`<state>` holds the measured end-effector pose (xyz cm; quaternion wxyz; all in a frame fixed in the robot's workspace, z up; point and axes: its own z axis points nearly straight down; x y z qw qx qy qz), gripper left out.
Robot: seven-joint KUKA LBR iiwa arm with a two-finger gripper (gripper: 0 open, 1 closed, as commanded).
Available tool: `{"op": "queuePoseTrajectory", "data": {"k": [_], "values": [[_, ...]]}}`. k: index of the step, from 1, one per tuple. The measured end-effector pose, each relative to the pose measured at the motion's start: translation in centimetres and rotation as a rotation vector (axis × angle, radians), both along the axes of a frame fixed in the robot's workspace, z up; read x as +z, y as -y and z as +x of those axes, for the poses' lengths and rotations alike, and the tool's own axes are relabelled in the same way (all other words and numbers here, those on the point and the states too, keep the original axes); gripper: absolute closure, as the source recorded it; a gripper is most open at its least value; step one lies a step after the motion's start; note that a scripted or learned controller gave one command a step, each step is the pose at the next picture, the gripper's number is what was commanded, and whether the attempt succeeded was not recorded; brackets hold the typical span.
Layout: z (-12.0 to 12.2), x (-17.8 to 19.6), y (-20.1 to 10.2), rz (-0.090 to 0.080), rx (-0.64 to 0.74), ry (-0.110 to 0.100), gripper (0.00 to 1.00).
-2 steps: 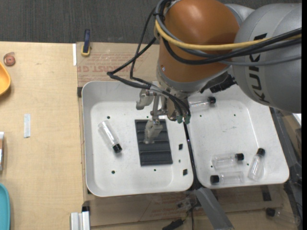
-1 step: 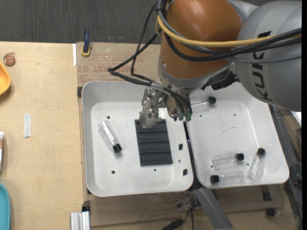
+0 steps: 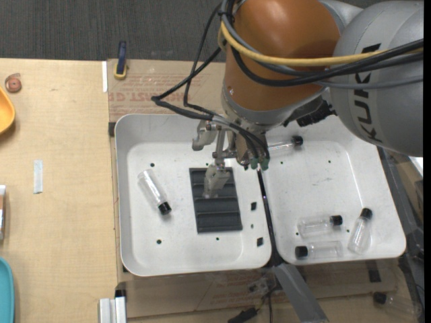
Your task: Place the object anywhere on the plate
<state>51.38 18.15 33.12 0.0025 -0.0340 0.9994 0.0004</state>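
The plate (image 3: 217, 208) here looks to be the dark ribbed slab lying in the middle of the left bin (image 3: 135, 247), a little below centre frame. Right over its upper end hangs the gripper (image 3: 217, 179), and between its pale fingers there seems to be something small and light-coloured, but from where I stand I cannot tell whether that is the object itself or just the fingertips, nor whether the fingers are spread or closed.

If it does carry something, the sensible thing is to come straight down, let the piece touch the ribbed surface near the middle rather than the edge, and only then let go, since a round thing could roll along those grooves.

Left of the plate in the same bin, well apart from it, a clear vial with a black cap (image 3: 153, 192) lies at a slant. The right bin (image 3: 377, 180) holds several more such vials: one (image 3: 283, 142) near its upper left, partly under the arm, and three (image 3: 320, 226) clustered at lower right.
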Motion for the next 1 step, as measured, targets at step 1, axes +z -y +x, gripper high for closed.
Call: {"op": "queuePoseTrajectory", "data": {"k": [1], "values": [[0.14, 0.90, 0.00, 0.001, -0.001, 0.003, 1.00]]}}
